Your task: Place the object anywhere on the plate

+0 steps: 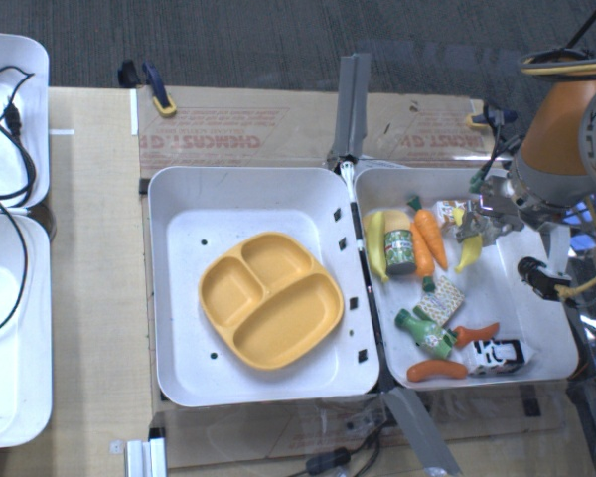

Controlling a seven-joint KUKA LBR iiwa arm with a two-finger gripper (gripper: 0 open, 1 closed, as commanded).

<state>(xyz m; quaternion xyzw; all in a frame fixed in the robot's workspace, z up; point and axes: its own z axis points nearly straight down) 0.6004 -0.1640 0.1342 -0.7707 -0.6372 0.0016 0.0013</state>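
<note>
- Yellow 3-compartment plastic plate lies in left white bin, nothing on it.
- 2-finger gripper low over right white bin, upper right; can't tell if it grips anything.
- Small yellow banana-shaped toy just below gripper.
- Orange carrot toy, green-lidded jar beside it, left.

Yellow three-compartment plate, lying flat and turned at a slant in the left bin, small yellow banana-like object beneath the tool in the right bin
</note>
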